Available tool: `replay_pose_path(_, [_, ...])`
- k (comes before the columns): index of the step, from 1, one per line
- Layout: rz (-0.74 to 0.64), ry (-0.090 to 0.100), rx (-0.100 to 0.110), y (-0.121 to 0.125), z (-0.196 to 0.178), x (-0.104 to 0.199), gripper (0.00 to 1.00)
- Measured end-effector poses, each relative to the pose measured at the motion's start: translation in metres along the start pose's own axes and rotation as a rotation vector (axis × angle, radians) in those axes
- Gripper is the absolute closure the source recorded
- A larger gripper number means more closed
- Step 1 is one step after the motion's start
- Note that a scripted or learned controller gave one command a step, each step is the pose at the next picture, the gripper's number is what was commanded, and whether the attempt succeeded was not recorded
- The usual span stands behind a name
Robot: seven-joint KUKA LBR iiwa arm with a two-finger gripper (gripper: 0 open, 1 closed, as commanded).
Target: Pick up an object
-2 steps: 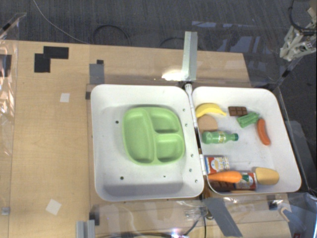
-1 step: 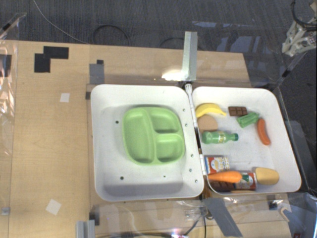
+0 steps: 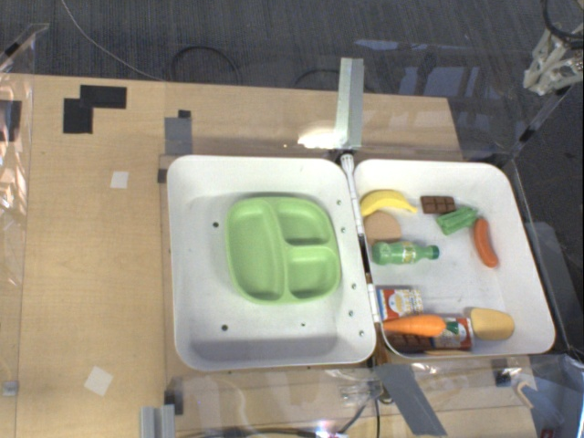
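Nearest, against right bin point(image 3: 534, 281) front wall: carrot point(image 3: 422, 325) lying across a carton point(image 3: 400, 299), tan roll point(image 3: 492, 323) just beside. Further back: green bottle point(image 3: 402, 253) on its side, sausage point(image 3: 485, 243), banana point(image 3: 385, 203), chocolate bar point(image 3: 436, 204). Left bin point(image 3: 193, 245): green divided plate point(image 3: 281, 249). Farthest, top right, beyond both bins: gripper point(image 3: 552, 65), opening impossible to tell.

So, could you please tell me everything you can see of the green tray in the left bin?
The green tray is a light green, plastic-looking plate with rounded corners and three compartments: one long one on its left, two smaller on its right. It lies flat, right way up, slightly rotated, near the middle of the left bin. All compartments look bare, and only the bin floor touches it.
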State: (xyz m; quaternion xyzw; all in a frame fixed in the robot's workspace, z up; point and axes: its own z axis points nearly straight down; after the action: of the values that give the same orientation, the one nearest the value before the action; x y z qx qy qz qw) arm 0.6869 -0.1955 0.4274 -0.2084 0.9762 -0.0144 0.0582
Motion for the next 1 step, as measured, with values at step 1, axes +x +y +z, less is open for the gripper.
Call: replay_pose_path(1, [0.000, -0.013, 0.006, -0.0008, -0.0150, -0.0031, 1.00])
